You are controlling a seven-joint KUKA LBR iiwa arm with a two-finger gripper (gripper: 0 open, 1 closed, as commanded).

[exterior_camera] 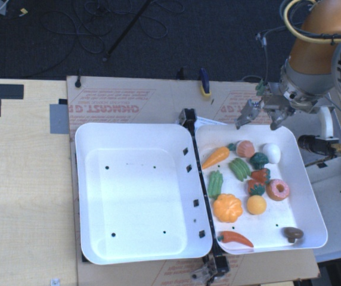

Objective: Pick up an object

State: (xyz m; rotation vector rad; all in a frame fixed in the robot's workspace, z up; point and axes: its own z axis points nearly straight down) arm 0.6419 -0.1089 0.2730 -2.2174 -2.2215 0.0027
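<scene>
Left bin (93, 159): You see a white bin with nothing but small dark dots on its floor. It sits far to the left of the hand and lower in the view.

Right bin (313, 219): This white bin holds the toy food. It touches the left bin along a black strip with clips. The hand hangs just over its top edge.

Carrot (216, 157): Orange, tilted, below the hand and to its left.

Green beans (215, 183): Under the carrot, well below the hand.

Pumpkin (227, 208): Orange and round, below the beans, far under the hand.

Red chili (236, 238): Near the bottom edge of the right bin, far from the hand.

Peach (245, 148): Pink and round, just below the hand.

White egg (272, 153): Just below the hand, a bit to its right.

Donut (277, 189): Pink ring, below the egg.

Mushroom (293, 235): Brown, in the bottom right corner, far from the hand.

Hand (261, 122): Your hand is open, two fingers spread apart, with nothing between them. It touches no toy.

Table (21, 189): Light wood, far left of the hand.
</scene>
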